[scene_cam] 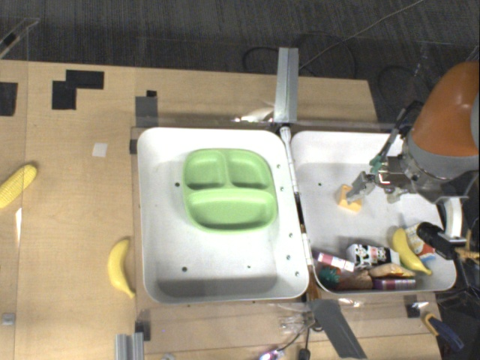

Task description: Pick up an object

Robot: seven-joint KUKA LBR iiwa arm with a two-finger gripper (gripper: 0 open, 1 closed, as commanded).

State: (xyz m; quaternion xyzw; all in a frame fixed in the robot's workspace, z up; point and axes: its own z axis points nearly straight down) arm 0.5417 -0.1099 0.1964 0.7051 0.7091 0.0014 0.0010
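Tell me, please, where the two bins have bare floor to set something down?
Left bin: a bare strip rings the green plate, widest below it. Right bin: bare upper left, above the yellow piece at the gripper. Its bottom edge is crowded with a banana and packets.

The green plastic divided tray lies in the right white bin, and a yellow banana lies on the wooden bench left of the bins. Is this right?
Not quite. The camera view shows the green plastic divided tray in the left white bin, not the right one. The yellow banana does lie on the wooden bench, left of the bins.
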